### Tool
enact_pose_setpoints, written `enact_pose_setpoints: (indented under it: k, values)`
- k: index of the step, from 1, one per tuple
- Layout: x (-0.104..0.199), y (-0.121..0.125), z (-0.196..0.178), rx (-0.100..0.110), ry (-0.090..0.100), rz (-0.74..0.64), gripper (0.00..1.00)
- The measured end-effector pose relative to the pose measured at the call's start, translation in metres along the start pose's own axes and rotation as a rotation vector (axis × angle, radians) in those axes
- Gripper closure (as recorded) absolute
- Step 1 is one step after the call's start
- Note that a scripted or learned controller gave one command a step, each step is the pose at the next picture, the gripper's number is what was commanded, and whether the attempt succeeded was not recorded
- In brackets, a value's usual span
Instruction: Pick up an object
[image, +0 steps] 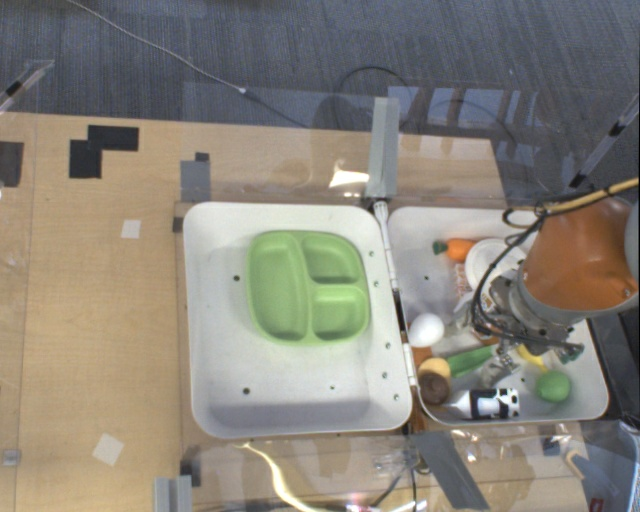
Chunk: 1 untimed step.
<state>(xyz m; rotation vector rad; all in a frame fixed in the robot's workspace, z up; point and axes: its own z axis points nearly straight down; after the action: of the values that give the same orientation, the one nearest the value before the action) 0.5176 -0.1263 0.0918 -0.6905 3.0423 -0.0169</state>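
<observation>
Arm lowered into right bin (600, 395); gripper (510, 352) positioned above green cylinder (468, 359), among white egg (427, 328), green ball (553, 386), carrot (457, 248). Finger state cannot be told: hidden under wrist. Nothing seen lifted. Grasp and lift judged outstanding.

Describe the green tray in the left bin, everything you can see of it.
The green tray is a light green, smooth, plastic-looking divided plate with rounded corners and three compartments: one long one on its left, two smaller ones stacked on its right. It lies flat, open side up, slightly rotated, near the middle of the left bin, resting on its floor. Nothing else touches it.
</observation>
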Motion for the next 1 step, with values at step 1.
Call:
enact_pose_setpoints:
  k: [1]
  values:
    - [-0.1078, -0.0575, 0.0063, -0.011, 0.008, 0.136, 0.0]
